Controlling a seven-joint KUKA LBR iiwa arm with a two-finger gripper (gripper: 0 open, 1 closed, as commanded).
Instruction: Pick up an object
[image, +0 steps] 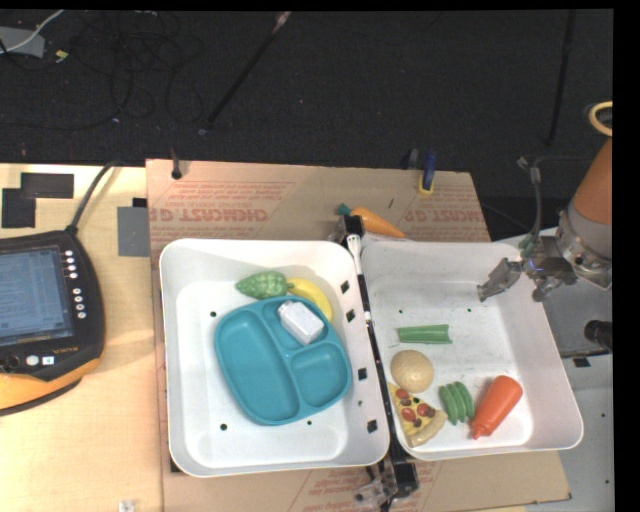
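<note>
While the gripper (521, 277) hangs over the far right part of the right bin (560, 400), I see its two fingers spread wide with nothing between them. Nearest to it is the green strip (423, 334), lying on the bin floor below and to the left of the gripper, clearly apart from it. Its long axis runs left to right across the view, so I judge the fingers would need to straddle it across its short width. Further from the gripper, toward the near edge, lie the round bun (412, 369), the pizza slice (418, 415), the green pods (457, 401) and the carrot (496, 405), which points up and right on a slant. Well off to the gripper's left, the left bin (190, 400) holds a blue tray (270, 370). No pick has begun, in my judgement.
</note>
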